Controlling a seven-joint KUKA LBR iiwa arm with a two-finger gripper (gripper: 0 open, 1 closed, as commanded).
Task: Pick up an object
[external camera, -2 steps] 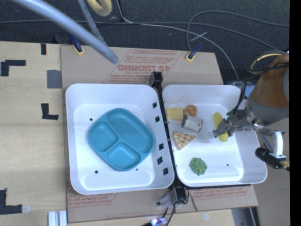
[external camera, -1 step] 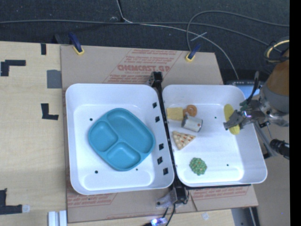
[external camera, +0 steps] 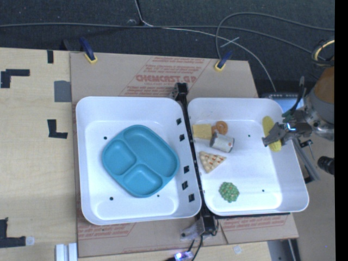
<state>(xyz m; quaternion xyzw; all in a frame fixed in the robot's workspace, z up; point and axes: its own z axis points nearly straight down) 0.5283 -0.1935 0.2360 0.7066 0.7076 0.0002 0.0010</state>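
Camera view takes in two white bins: the left bin (external camera: 87, 145) bears a blue divided plate (external camera: 140, 160), while the right bin (external camera: 272, 189) bears small food pieces. At that bin's right rim the gripper (external camera: 277, 135) hangs over a yellow piece (external camera: 270, 129); its grip I cannot tell. The other pieces lie well to its left, the can (external camera: 222, 142) nearest.

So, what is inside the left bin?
The left bin holds one blue divided tray with three compartments, lying flat. Whatever lies under the tray is covered.
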